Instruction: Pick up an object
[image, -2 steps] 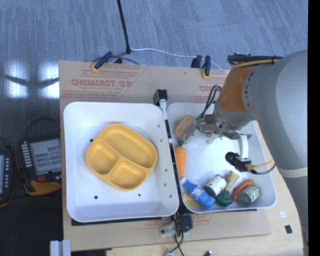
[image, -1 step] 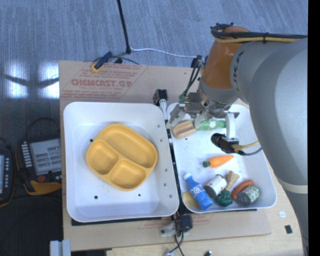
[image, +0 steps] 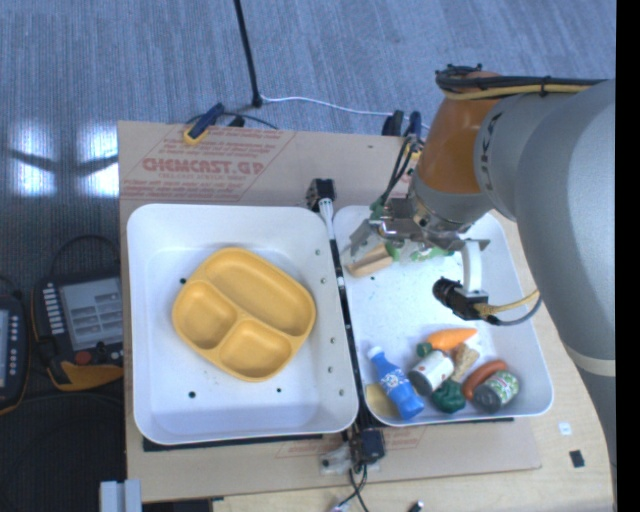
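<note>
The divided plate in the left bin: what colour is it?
Yellow; the divided plate shows best in the camera view.

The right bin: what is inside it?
The right bin holds a blue bottle, a carrot and other small toys near its front; the arm covers part of its back.

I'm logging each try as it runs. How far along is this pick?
Done: the gripper has reached into the right bin, at its far-left corner by a tan block. In hand: nothing visibly lifted; whether the block is gripped can't be told. Left: a clear lift. The blue bottle and carrot lie untouched near the front.
</note>
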